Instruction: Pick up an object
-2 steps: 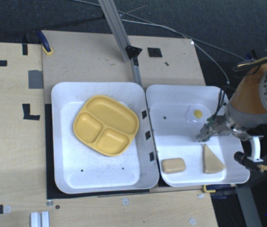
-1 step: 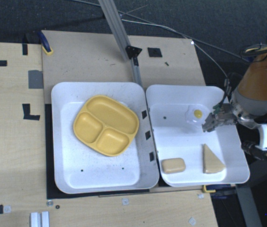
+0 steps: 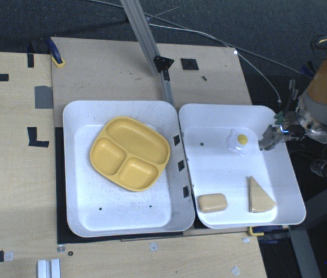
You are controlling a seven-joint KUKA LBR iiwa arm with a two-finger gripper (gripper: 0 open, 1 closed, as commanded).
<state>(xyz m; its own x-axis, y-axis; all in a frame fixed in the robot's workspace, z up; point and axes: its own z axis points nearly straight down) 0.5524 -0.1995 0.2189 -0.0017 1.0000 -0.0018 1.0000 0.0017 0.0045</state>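
The gripper [image 3: 269,139] is hovering at the 3 o'clock edge of the right bin [image 3: 233,112], over its rim, and I cannot tell how the jaws are standing, since they are reading only as a dark blur. Nothing is showing between them, so the pick is not yet made. The nearest candidate is a small clear piece with a yellow centre [image 3: 239,140], lying just toward 9 o'clock from the gripper in the upper part of that bin; it looks small and possibly slippery, so a centred, straight-down approach would probably be serving best. Easier targets may be the tan wedge [image 3: 260,196] at 5 o'clock in the bin and the tan oblong block [image 3: 212,202] at 7 o'clock, well apart from each other; both are sitting near the bin's lower wall, which could be crowding the jaws. In the left bin [image 3: 76,155] a yellow divided tray [image 3: 130,153] is resting alone, wide and shallow, likely awkward to grip. On the worktop [image 3: 111,68], a grey bar [image 3: 143,30] is slanting down from 12 o'clock toward the gap between the bins, clear of the right bin's contents.
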